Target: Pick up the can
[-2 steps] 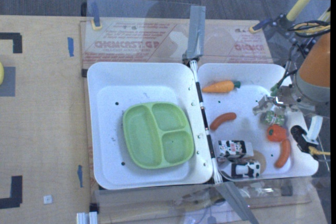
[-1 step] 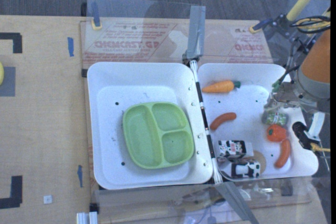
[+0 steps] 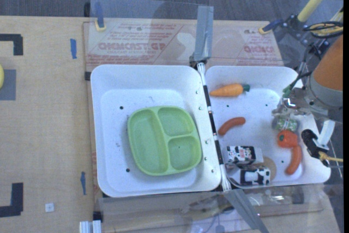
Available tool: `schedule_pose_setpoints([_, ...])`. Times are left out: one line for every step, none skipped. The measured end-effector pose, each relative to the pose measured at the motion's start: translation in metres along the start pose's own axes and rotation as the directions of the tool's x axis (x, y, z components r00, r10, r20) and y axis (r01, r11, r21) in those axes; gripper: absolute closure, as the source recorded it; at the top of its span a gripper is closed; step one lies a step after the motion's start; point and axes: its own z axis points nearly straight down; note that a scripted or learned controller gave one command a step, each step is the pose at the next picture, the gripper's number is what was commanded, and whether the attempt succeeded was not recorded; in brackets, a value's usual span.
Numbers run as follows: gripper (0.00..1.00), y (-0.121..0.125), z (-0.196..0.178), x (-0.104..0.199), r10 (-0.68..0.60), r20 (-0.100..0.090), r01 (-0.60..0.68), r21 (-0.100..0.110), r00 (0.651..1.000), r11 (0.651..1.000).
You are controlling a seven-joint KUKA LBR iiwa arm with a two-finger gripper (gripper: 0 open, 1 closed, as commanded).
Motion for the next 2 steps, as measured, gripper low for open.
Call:
schedule_pose_setpoints([1.0,0.004,0.004,-0.002,-0.044,-0.002,0.044,-0.009,0.999,0.999])
schedule_pose_setpoints([1.0,0.017,0.031,-0.008,-0.1,-0.001,0.1,0.049,0.995,0.994])
